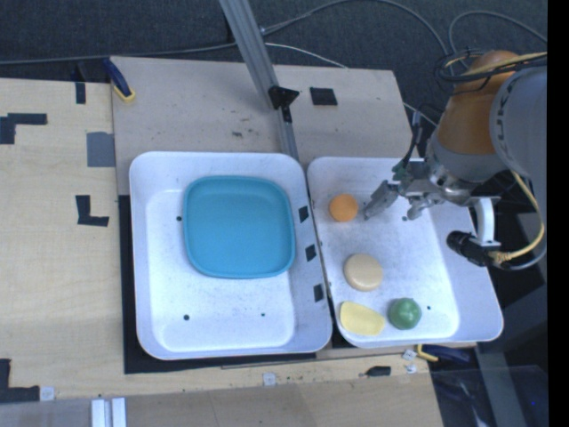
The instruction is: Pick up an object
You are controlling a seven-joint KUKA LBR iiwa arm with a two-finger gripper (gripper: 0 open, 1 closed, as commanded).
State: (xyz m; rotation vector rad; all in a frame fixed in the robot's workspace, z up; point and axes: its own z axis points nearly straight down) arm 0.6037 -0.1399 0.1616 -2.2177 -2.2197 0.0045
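Observation:
In the right bin (444, 265) lie an orange ball (343, 207), a beige round piece (363, 271), a yellow piece (360, 318) and a green ball (404, 313). My gripper (396, 205) hangs over the bin's upper part, just right of the orange ball. Its two fingers stand apart, one near the ball, and nothing is between them.
The left bin (160, 274) holds a blue square plate (238, 225). A metal pole (258, 52) slants up from between the bins. Cables run at the far right beside the arm (484, 114).

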